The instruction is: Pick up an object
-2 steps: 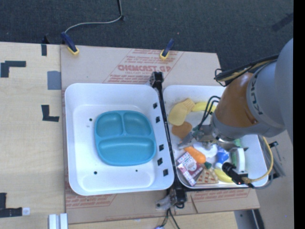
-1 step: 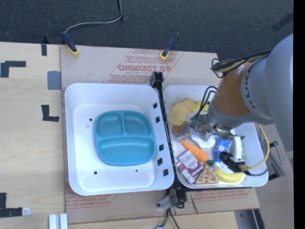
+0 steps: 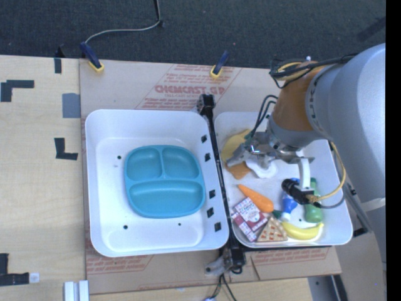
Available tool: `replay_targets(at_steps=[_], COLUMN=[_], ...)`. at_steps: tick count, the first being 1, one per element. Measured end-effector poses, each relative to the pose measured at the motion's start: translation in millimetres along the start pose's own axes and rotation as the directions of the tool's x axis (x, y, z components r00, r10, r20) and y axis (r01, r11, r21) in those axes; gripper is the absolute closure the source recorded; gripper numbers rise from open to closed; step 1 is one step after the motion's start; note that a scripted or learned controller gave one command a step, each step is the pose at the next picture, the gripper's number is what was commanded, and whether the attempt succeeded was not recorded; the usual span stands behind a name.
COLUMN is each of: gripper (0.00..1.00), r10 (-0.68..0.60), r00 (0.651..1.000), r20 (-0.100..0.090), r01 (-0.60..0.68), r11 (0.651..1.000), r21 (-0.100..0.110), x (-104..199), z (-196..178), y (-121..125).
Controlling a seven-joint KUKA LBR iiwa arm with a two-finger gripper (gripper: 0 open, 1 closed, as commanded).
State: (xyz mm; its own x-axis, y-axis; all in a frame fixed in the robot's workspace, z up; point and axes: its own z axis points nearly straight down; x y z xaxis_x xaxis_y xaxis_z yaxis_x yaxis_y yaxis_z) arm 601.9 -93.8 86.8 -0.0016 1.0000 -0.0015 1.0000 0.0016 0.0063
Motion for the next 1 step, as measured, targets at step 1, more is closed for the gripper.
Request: replay_targets(at_steps=[1], gripper=[1.0], r10=[0.001], r00=[1.0], r20=[0.005], r01=[-0.001], r11=[1.0], r21=[-0.008], x=[-2.5], z=[-13.8], y=[2.3])
